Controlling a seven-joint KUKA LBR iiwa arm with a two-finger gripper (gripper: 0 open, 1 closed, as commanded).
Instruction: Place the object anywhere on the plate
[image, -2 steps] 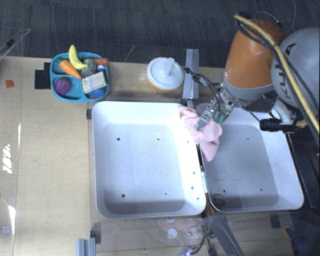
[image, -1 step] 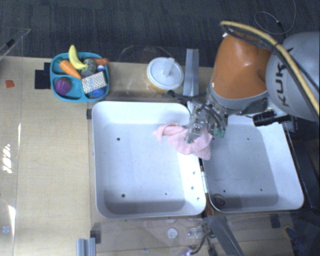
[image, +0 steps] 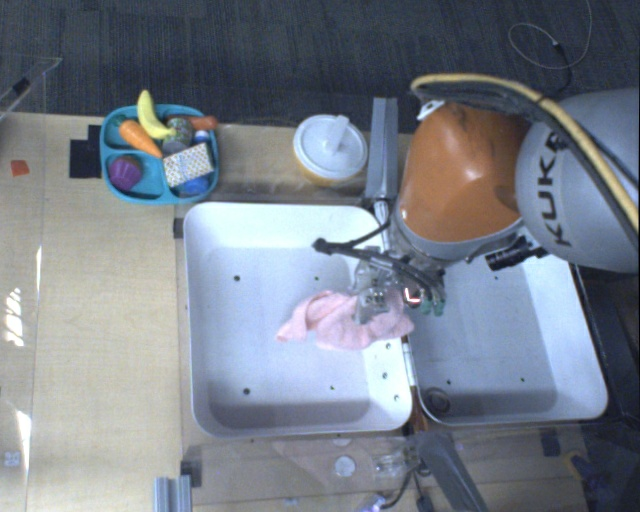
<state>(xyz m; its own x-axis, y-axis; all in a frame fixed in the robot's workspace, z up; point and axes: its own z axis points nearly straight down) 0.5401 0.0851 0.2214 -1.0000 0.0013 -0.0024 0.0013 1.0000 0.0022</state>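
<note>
A crumpled pink cloth (image: 325, 322) lies in the left bin (image: 250, 400), near its right wall. My gripper (image: 383, 298) hangs low over the cloth's right end, at or just above the fabric, under the orange wrist band. The wrist hides how it meets the cloth. The blue divided plate (image: 108, 165) sits on the bench beyond the left bin's far left corner. It holds toy food: a banana, a carrot, a purple piece and a patterned block.
A yellow cup with a white lid (image: 330, 147) stands behind the left bin. The right bin (image: 520, 380) lies under the arm. The wall between the bins runs just right of the cloth. Bare wooden bench stretches to the left.
</note>
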